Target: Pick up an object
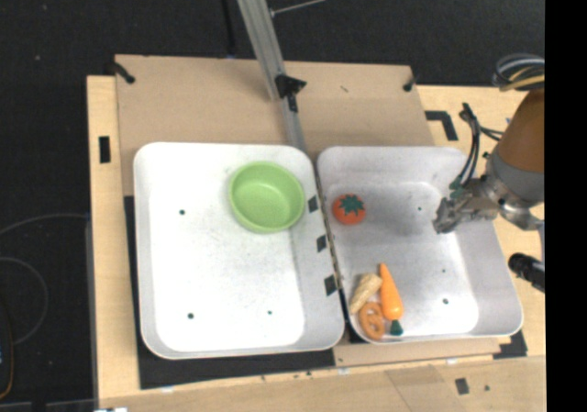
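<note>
- A carrot (391, 292) lay nearest, in the right bin (477, 305).
- The gripper (447, 216) hung right of a tomato (348, 208); jaw state: cannot tell.
- Step: approach; next, descend onto something.

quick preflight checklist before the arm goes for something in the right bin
1. Targets in the right bin: tomato, carrot, and a pale piece with an orange slice beside it. Ok.
2. Tomato stands apart from other things: ok.
3. Carrot free of neighbours: not ok, it touches the pale piece.
4. Gripper over the right bin, near its right side: ok.
5. Fingers open: cannot tell.
6. Green bowl in the left bin, out of the path: ok.
</note>
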Available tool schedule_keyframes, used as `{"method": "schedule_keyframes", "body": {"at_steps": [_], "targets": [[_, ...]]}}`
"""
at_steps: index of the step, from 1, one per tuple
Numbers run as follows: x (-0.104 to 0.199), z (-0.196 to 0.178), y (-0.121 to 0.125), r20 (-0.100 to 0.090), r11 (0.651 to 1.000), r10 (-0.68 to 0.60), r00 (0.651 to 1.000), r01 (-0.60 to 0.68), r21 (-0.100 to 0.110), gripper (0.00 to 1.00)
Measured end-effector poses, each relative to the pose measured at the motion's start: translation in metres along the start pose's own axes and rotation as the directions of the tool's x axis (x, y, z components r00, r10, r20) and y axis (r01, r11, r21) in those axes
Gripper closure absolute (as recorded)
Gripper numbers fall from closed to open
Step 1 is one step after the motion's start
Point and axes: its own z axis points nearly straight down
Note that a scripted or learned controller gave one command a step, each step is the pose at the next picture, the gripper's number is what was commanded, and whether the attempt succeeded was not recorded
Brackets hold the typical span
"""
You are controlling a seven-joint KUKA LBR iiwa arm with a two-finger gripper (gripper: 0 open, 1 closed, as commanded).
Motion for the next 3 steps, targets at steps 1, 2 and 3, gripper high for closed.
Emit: {"method": "schedule_keyframes", "body": {"at_steps": [1, 2, 3], "targets": [[-0.011, -0.058, -0.001, 0.001, 1.000, -0.001, 1.000, 0.001, -0.003, 1.00], [-0.013, -0.113, 0.000, 0.001, 1.000, -0.007, 1.000, 0.007, -0.003, 1.00], [0.046, -0.112, 0.015, -0.003, 1.000, -0.013, 1.000, 0.013, 0.002, 1.00]]}}
